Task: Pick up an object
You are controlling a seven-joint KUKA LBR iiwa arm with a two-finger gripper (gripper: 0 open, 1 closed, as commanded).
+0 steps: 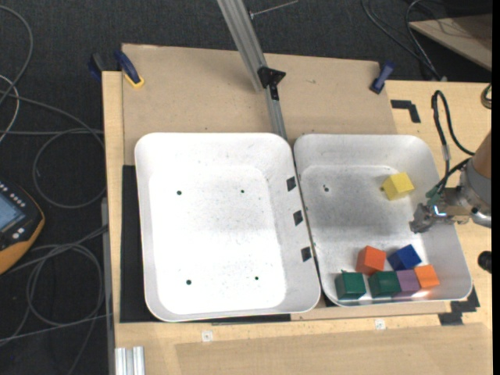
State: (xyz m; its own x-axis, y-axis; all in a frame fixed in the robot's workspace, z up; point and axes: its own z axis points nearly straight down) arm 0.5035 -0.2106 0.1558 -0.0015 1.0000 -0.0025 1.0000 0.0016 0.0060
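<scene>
**Camera view: blocks wait in the right bin, gripper nearby**

Camera view shows the right bin (312,158) holding all the pickable things. A yellow block (398,185) sits alone toward the far right, well apart from a cluster at the near right: an orange block (372,258), a blue block (405,256), a second orange block (426,276), two green blocks (351,285) and a purple block (408,281), packed touching one another. The gripper (426,217) hangs between the yellow block and the cluster, at the bin's right side; whether its jaws are spread or closed I cannot tell, as the tip is small and blurred.

The blocks look small, light, stiff and smooth-sided, probably easy to pinch across two flat opposite faces. The lone yellow block offers the clearest room for fingers.
</scene>
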